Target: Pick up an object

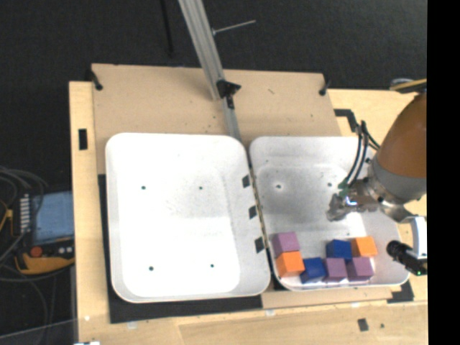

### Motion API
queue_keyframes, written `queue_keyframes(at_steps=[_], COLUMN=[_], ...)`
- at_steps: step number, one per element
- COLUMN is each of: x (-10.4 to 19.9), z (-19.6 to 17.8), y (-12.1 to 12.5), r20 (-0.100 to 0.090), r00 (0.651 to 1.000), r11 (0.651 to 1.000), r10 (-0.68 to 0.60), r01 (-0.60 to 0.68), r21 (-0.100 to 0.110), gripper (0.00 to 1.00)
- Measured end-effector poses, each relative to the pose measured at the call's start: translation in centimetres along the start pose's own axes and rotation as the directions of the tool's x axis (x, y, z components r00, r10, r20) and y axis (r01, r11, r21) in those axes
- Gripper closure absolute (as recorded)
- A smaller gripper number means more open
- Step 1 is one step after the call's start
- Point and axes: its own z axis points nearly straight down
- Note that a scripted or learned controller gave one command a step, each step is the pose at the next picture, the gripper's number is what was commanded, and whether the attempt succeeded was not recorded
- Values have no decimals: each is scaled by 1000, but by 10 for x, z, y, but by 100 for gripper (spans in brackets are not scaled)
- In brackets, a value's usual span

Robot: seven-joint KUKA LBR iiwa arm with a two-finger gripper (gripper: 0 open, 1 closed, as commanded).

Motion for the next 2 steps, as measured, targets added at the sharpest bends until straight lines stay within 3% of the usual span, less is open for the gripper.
queue_keyframes(at_steps=[2], x=[-10], z=[-96], y=[8], r20=[0], r00=[1000], r11=[1000], r10=[-2], r01=[2], r21=[1], gripper=[100])
